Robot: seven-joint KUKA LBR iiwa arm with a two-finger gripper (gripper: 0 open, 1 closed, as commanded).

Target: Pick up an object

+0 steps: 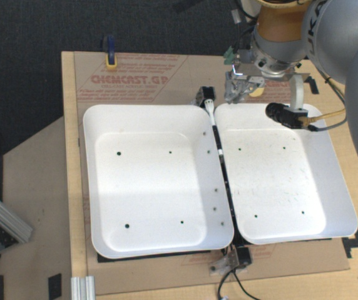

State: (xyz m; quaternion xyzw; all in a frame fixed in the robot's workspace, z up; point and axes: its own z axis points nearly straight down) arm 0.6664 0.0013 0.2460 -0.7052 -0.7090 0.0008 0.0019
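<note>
Camera view, pincer [239,92] over far rim of right bin [291,186], grip state unclear

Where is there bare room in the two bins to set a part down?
Left bin: floor bare wall to wall. Right bin: bare across the near half and the middle. It is crowded only at the right bin's far rim, where the gripper and arm hang over it.

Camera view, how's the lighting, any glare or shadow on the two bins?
Camera view: even, bright light; the right bin looks nearly washed out, the left bin shows a faint grey shading across its upper floor; the arm looks slightly soft.
</note>
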